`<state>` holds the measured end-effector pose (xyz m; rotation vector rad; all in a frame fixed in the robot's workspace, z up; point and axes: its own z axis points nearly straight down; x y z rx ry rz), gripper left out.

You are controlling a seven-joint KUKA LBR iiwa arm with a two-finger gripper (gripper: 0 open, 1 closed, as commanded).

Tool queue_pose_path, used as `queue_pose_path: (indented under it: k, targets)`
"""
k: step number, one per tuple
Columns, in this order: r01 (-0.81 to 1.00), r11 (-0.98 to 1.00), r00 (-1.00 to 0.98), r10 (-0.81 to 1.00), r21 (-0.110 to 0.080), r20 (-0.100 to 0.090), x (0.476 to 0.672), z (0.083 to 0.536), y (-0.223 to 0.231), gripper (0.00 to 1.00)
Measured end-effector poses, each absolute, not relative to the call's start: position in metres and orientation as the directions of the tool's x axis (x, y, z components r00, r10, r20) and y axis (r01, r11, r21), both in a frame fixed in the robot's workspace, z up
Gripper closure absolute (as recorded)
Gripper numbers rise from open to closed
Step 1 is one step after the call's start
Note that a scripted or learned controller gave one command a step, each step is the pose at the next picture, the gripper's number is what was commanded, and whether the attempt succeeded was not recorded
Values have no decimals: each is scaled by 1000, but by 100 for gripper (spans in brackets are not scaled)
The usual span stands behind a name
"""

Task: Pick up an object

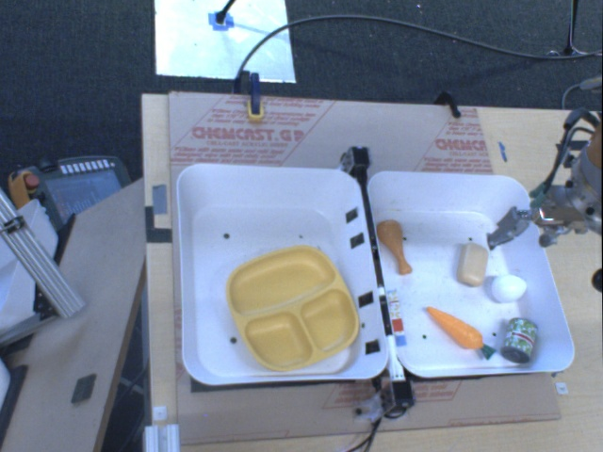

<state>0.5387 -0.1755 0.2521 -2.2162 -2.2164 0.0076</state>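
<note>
The right bin [443, 201] holds a brown drumstick [394, 245], a beige block [472, 263], a white egg [508, 288], an orange carrot [456, 328] and a small green can [518, 339]. My gripper [525, 231] hangs over the bin's upper right corner, above and to the right of the beige block. It is open, its two grey fingers [504, 226] spread apart with nothing between them. The egg lies just below it.
A yellow divided tray [293, 306] lies in the left bin [236, 196]. A black divider strip [370, 252] runs between the bins. Both bins rest on a cardboard sheet [311, 130]. A grey side table [71, 299] stands at the left.
</note>
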Motion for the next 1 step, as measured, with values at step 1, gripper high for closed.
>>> queue_pose_path:
  k: [1]
  targets:
    - [1000, 3, -3, 1000, 1, -1, 541, 257, -175, 0]
